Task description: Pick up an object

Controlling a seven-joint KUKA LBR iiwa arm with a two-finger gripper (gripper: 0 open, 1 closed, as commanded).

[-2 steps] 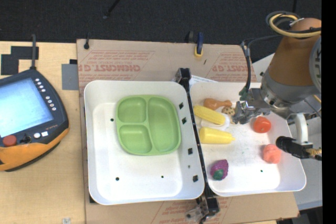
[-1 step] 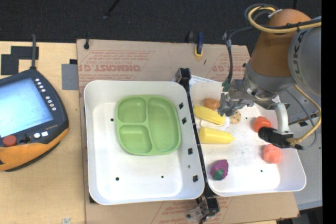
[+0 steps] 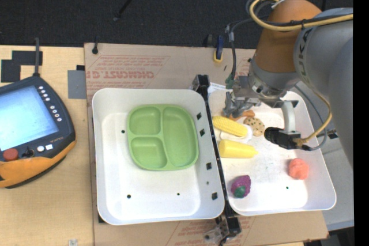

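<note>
My gripper [image 3: 238, 105] hangs low in the back of the right bin [image 3: 314, 200], just above and behind a yellow corn cob [image 3: 230, 125]. Right of its tip lies a brown spotted cookie [image 3: 254, 124]. A plain yellow wedge [image 3: 236, 150] lies in front of the corn. Nearer the front sit a purple and green berry [image 3: 241, 186] and an orange-pink ball [image 3: 298, 169]. Nothing shows between the fingers.
The left bin [image 3: 115, 193] holds a green divided plate [image 3: 162, 137]. A black cable connector [image 3: 282, 137] hangs over the right bin beside the cookie. A teach pendant [image 3: 31, 127] lies on the bench at far left. The arm's bulk covers the right bin's back right corner.
</note>
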